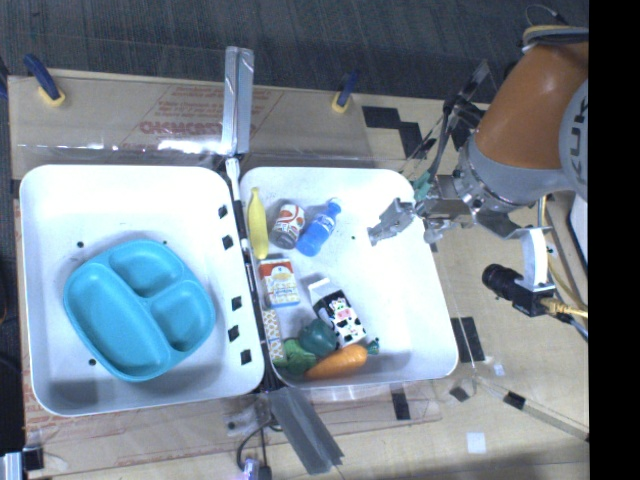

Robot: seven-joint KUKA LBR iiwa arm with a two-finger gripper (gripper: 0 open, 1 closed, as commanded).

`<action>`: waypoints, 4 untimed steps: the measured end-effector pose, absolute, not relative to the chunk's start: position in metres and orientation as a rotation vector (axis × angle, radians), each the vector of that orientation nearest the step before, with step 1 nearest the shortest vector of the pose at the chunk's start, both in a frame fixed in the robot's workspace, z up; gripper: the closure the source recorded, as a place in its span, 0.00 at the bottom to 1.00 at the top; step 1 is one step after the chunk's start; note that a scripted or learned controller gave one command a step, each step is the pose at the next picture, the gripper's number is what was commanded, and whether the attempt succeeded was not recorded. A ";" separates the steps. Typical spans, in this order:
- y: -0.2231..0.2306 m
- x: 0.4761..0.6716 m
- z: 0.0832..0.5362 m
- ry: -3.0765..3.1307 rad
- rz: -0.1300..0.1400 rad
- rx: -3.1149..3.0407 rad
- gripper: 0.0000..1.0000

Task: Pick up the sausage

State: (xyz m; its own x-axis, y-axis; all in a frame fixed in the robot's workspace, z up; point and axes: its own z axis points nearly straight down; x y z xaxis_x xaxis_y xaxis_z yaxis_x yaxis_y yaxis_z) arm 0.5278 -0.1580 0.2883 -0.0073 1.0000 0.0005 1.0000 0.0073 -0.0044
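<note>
My gripper (pixel 386 224) hangs over the upper right part of the right bin (pixel 420 298), above bare white floor. The bin's items lie to its left and below. A yellow elongated item (pixel 257 224) lies along the bin's left wall. Next to it are a red and white can (pixel 288 223) and a blue bottle (pixel 318 226), the bottle being the item nearest the gripper. I cannot tell which item is the sausage. Nothing shows in the gripper.
A small box (pixel 280 284), a cow-patterned carton (pixel 338 314), a green item (pixel 305 344) and an orange carrot (pixel 338 361) fill the right bin's lower left. The left bin (pixel 40 198) holds a blue divided plate (pixel 138 308). The divider (pixel 237 198) separates the bins.
</note>
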 end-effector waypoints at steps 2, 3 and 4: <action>-0.195 0.630 0.199 -2.704 0.001 -1.597 0.00; -0.209 0.627 0.214 -2.684 0.001 -1.637 0.00; -0.174 0.657 0.284 -2.534 0.001 -1.858 0.00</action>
